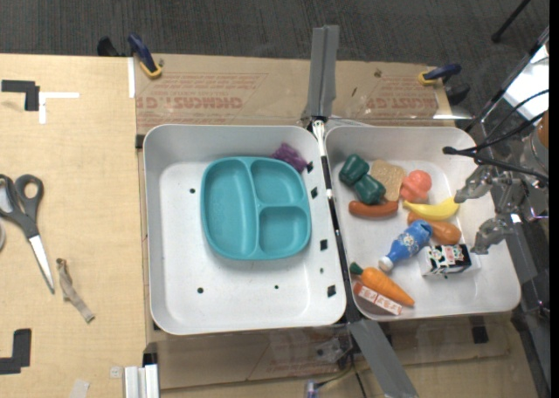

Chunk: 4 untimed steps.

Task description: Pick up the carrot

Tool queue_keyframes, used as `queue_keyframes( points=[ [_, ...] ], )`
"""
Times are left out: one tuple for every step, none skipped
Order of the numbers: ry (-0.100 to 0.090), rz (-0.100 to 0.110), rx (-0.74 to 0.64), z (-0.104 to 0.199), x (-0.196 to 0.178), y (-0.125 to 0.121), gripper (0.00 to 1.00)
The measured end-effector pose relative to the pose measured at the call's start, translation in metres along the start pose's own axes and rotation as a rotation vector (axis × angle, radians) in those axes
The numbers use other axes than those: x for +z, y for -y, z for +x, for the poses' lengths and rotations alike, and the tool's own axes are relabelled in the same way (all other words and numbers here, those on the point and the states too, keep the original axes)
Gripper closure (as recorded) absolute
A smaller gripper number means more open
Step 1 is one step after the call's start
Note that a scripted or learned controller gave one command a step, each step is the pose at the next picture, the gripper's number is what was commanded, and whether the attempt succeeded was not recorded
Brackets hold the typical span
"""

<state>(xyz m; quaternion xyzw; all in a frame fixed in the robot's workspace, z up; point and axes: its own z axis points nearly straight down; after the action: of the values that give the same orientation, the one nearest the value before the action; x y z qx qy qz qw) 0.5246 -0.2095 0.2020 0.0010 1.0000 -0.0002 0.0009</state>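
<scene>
Lying front of right bin, carrot [382, 284] well apart from tool [482, 210], spread wide.

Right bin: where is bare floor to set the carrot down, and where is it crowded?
In the right bin, bare floor lies along the near wall right of the carrot, below the cow-print carton. The middle is crowded: banana, blue bottle, sausage.

Bright, even overhead light; soft shadows
</scene>
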Motion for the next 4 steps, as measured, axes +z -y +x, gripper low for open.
queue_keyframes(
  points=[
    [0.016,0.005,-0.126,0.01,0.103,-0.033,0.0],
    [0.017,0.004,-0.016,0.035,0.104,-0.071,0.0],
    [0.022,0.005,-0.024,0.037,0.103,-0.11,0.0],
    [0.007,0.001,0.075,0.017,0.107,-0.117,0.0]
  ],
)
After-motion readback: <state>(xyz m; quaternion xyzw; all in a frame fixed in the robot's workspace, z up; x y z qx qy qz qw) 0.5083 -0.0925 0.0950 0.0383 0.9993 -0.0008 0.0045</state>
